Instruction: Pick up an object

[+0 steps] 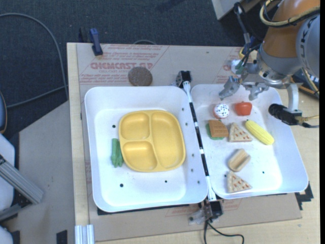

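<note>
Two fingers spread, gripper [241,90] hovers above red tomato [244,108] and white dice [221,111], right bin [289,172], grasping nothing.

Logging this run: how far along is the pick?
Nothing looks picked yet. The gripper hangs open over the right bin, just above the red tomato and white dice, with nothing between its fingers. Left: descend, close on one, lift.

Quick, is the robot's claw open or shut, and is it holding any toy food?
Gripper: open, holding nothing, above the right bin near the red tomato.
</note>
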{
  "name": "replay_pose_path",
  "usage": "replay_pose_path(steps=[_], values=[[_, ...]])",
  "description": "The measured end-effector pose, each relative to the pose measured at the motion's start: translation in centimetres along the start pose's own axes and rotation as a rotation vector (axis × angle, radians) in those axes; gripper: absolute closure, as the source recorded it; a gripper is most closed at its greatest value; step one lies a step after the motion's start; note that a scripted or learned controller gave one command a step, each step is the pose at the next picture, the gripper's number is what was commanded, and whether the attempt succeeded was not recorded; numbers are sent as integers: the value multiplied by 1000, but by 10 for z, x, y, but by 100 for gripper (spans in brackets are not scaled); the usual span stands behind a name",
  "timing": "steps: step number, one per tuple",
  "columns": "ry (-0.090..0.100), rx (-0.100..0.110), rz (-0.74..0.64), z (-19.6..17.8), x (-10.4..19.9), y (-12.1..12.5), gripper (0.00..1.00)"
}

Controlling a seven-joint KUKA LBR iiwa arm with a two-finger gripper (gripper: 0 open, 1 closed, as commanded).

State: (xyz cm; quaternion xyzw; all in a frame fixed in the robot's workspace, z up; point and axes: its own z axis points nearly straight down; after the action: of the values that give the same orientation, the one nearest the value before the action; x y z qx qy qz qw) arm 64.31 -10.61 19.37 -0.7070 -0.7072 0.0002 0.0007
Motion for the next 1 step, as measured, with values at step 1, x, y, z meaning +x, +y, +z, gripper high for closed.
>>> replay_pose_path(steps=[1], values=[[0, 2, -1, 66, 6, 23, 0]])
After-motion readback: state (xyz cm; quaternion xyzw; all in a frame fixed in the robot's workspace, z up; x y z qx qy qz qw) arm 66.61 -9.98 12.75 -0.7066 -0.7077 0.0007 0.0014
